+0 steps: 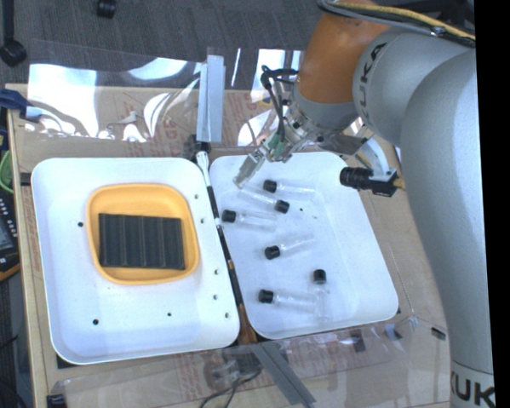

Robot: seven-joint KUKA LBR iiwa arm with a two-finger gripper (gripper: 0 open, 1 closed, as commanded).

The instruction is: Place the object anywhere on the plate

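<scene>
A yellow plate (93,229) with rounded corners lies in the left bin (64,311), and a dark ridged slab (146,241) rests in its middle. Several clear vials with black caps lie scattered in the right bin (362,296), among them one (279,250) near the centre and one (286,300) near the front. My gripper (255,166) hangs over the far left corner of the right bin, just above the nearest vials (275,189). It is well to the right of the plate. Its tip is small and blurred against the white bin.
The grey arm with its orange band (337,58) fills the upper right and reaches over the right bin's far edge. A black knob (365,180) sticks out over that bin's right side. A thin divider (218,235) separates the bins.
</scene>
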